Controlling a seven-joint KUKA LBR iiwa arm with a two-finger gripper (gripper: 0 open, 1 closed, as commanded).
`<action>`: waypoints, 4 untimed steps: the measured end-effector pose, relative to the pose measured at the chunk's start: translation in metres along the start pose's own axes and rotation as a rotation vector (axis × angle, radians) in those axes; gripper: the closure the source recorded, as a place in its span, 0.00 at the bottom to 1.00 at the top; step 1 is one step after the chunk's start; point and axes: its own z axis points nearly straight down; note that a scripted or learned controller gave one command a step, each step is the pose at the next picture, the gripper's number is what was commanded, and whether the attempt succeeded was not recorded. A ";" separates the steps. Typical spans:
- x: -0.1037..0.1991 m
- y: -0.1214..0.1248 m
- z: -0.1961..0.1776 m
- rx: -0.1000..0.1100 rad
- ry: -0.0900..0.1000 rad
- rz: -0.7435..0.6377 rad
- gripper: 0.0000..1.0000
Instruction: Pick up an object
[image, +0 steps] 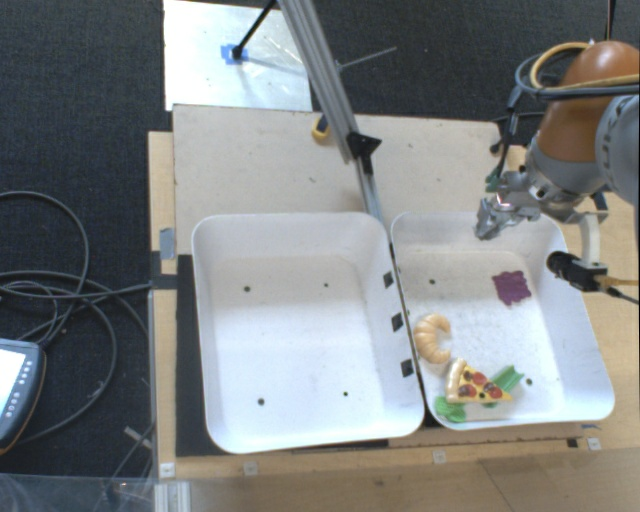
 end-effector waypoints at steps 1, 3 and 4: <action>0.001 0.000 -0.045 0.002 0.000 -0.001 1.00; 0.056 0.000 -0.052 0.009 0.004 -0.006 1.00; 0.110 -0.010 -0.039 0.010 0.004 -0.006 1.00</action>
